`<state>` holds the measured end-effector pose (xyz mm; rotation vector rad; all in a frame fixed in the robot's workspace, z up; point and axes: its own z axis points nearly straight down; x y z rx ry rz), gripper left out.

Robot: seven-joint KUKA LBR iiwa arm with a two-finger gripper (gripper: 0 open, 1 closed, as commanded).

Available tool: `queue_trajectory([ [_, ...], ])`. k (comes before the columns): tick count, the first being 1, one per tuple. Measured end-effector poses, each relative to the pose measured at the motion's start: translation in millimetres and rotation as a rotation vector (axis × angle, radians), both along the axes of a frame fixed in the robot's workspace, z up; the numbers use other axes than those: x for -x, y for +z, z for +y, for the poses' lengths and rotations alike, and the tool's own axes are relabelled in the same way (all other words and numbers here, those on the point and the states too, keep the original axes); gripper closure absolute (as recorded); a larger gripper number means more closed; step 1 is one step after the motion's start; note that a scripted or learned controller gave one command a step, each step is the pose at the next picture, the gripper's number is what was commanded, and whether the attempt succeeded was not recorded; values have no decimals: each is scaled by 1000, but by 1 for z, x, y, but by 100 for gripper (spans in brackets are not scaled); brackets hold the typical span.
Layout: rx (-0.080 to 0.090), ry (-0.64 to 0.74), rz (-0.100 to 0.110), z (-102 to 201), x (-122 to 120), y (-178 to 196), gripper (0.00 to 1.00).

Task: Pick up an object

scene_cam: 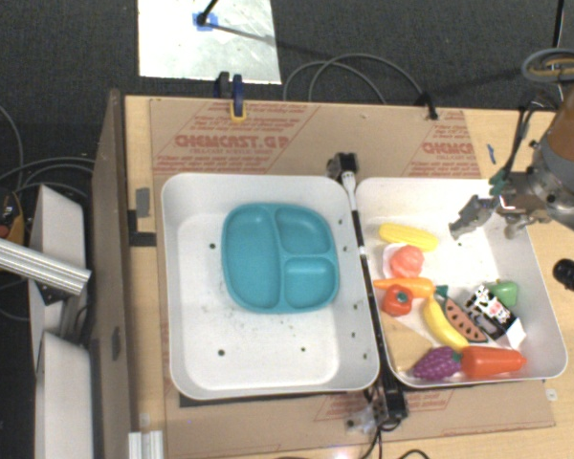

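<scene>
Inside the right bin (545, 347), toy food sits clustered toward the left and front: corn cob (408, 236), peach (404, 260), carrot-like piece (402, 284), red tomato (397, 301), banana (442, 320), purple grapes (436, 362), orange-red pepper (492, 360), black-white carton (490, 310), green piece (505, 292). Tool (471, 215) hangs over that bin's back right area, apart from the toys, nothing between fingers; open or closed, can't tell. Left bin (191, 352) holds a teal divided plate (280, 258). Both bins sit on the table (306, 132).
</scene>
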<state>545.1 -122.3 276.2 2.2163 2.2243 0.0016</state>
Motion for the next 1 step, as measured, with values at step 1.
queue_trajectory([
  [1,-1,-6,11,-28,21,-107,0],
])
